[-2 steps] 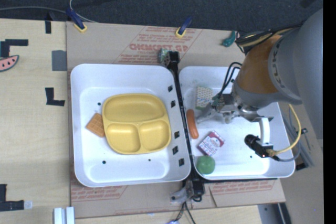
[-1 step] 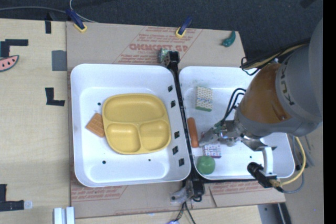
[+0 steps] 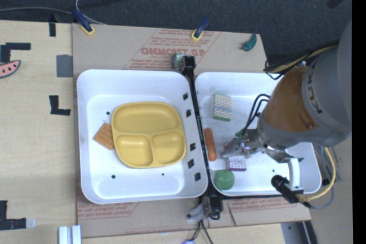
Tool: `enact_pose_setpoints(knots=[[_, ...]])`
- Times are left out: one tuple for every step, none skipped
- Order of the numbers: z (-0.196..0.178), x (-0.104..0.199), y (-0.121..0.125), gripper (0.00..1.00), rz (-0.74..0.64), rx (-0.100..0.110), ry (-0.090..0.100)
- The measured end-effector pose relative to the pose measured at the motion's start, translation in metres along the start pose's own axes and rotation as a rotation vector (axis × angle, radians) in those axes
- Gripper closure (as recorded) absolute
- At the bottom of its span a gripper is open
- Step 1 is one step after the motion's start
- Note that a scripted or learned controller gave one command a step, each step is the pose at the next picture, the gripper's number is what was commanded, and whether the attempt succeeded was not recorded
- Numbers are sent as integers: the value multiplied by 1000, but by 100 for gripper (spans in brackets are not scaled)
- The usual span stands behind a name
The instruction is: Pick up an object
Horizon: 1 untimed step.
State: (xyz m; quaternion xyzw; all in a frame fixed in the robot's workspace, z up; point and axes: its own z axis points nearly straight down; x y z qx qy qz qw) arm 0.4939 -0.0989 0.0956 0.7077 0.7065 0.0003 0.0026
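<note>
The gripper is low in the right bin, and from here I cannot tell how it is set or whether it grips anything. A small purple-and-white packet lies just below it toward the near rim, the green ball beyond that. The orange hot dog lies to its left along the divider, its long axis running near to far.
</note>
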Motion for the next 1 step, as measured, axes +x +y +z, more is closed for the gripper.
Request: enact_pose_setpoints(knots=[[-154, 38, -9, 100, -3, 3, 2]])
